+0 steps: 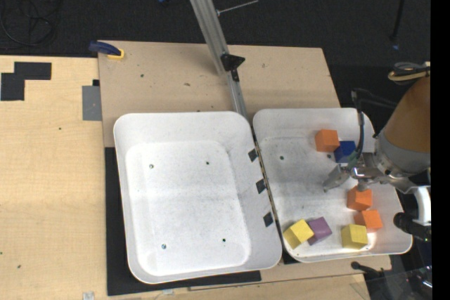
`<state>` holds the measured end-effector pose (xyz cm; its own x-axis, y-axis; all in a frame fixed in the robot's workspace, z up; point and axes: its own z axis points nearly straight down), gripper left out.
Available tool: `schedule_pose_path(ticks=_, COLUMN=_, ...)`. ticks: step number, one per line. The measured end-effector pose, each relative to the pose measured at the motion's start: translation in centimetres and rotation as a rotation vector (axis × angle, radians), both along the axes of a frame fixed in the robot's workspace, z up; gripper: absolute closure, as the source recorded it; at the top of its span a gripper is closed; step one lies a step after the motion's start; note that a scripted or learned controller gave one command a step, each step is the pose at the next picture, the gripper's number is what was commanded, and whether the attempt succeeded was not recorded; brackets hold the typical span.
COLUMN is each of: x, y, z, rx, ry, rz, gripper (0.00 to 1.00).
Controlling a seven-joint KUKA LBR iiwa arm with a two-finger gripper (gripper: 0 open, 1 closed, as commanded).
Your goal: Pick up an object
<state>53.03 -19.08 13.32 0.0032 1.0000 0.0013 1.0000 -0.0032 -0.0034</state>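
Resting on a pale wood table [281,74]: two white bins, blocks in the right bin [295,130] only. Gripper [349,175] low there, just beside a blue block [345,150] and orange block [359,198]; fingers' state unclear. Beyond: slanted metal rail [205,10], dark floor, cables.

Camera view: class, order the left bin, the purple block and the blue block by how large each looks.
1. Left bin, by far the largest.
2. Purple block.
3. Blue block, which looks smaller, though the arm partly hides it, so this is unsure.
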Motion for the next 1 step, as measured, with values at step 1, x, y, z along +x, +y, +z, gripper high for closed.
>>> schedule_pose_path(ticks=1, x=0.07, y=-0.09, z=-1.84, rx=-0.002, ry=-0.005, rz=0.003, gripper=0.00)
